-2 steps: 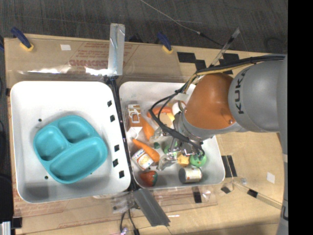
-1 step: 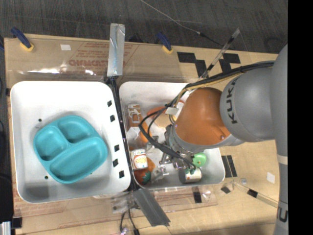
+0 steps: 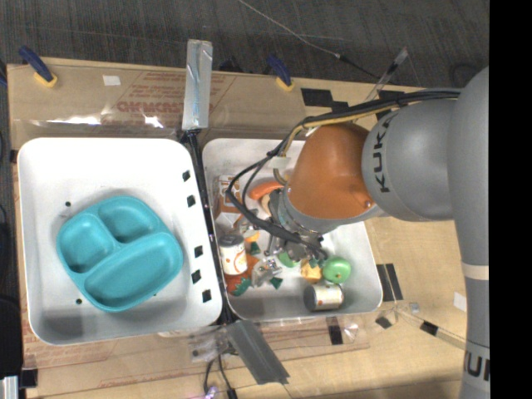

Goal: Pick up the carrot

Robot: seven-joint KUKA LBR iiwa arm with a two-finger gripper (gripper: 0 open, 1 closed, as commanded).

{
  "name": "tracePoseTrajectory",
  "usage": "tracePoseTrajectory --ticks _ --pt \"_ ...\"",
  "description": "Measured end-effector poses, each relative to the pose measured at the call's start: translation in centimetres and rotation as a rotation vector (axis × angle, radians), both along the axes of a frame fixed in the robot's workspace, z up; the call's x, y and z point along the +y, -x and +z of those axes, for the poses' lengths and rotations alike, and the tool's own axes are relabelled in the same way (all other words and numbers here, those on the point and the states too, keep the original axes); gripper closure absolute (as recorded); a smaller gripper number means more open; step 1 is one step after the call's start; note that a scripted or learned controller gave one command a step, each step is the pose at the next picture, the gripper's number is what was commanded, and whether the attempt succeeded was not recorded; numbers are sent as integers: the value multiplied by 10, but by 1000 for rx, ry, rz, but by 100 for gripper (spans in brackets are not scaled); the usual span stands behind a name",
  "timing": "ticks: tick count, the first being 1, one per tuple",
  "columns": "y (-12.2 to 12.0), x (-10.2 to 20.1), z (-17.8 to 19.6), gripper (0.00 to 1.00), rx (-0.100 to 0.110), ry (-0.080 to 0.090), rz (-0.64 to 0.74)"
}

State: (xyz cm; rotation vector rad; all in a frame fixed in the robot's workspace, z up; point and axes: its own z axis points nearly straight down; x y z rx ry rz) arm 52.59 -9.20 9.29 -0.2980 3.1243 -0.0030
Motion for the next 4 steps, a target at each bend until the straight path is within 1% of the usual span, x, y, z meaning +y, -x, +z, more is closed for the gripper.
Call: tracePoseTrajectory --ticks 1,2,3,4 --pt "-17 0 0 0 1 -1 -9" --pt "-18 0 10 100 -1 1 -4" --pt "39 28 101 100 -2 -2 -166" --pt "17 72 127 100 1 -2 -370"
